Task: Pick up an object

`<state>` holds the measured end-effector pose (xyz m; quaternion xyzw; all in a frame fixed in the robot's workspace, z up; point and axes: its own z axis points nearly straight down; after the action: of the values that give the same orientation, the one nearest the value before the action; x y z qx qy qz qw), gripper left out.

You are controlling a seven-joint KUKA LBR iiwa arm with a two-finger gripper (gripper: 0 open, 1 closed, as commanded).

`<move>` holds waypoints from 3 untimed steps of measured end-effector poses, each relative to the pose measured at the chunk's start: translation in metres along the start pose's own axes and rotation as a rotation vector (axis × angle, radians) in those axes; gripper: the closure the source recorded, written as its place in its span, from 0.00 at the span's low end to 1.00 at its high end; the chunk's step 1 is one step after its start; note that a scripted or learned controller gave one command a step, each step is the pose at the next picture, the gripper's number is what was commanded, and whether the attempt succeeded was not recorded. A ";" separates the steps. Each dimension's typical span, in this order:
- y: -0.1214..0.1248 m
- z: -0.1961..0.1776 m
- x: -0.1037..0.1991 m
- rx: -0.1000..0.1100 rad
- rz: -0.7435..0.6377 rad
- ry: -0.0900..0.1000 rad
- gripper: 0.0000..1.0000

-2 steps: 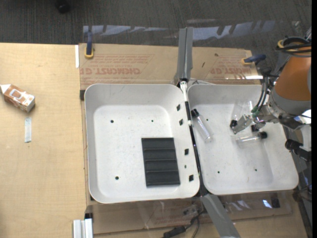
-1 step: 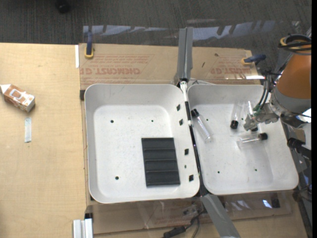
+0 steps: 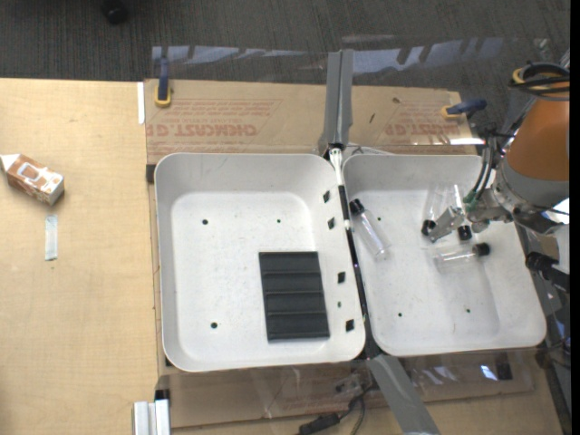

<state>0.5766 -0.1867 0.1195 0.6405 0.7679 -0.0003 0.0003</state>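
A black ribbed block lies flat in the left bin, towards its front right. In the right bin, a clear tube with a black cap rests near the left wall. A second clear tube lies near the middle, its black cap pointing right. My gripper hangs low over the right bin's middle, just above and left of that second tube. The grey arm with its orange band reaches in from the right. Nothing can be made out as held.
A small orange and white box and a pale strip lie on the wooden table at the left. Cardboard with clamps stands behind the bins. A grey bar runs between them.
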 end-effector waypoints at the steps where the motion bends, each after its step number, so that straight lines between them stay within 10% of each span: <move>1: 0.023 0.028 -0.013 -0.001 -0.063 -0.001 0.00; 2: 0.024 0.015 -0.015 -0.005 -0.063 -0.005 1.00; 3: 0.025 0.015 -0.015 -0.005 -0.063 -0.005 0.00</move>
<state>0.6034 -0.1969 0.1042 0.6162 0.7876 -0.0003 0.0039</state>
